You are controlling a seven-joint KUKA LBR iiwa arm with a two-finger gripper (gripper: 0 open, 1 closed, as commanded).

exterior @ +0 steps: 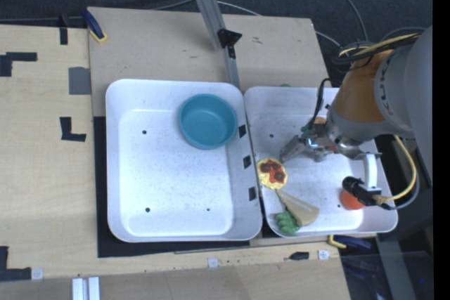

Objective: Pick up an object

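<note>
In the right bin (320, 103) lie a yellow and red round toy (271, 173), a beige wedge (299, 208), a small green piece (285, 222) and an orange-red object (348, 199) partly hidden by a black part of the arm. My gripper (295, 144) hangs over the middle of this bin, just up and right of the yellow and red toy. It is open, with nothing between its fingers. A blue bowl (207, 121) sits in the left bin (140, 172), near its far right corner.
A grey pole (211, 7) slants down from the top to the wall between the bins. Cables loop behind the arm at the right. Black clips sit on the wall between the bins (247, 161).
</note>
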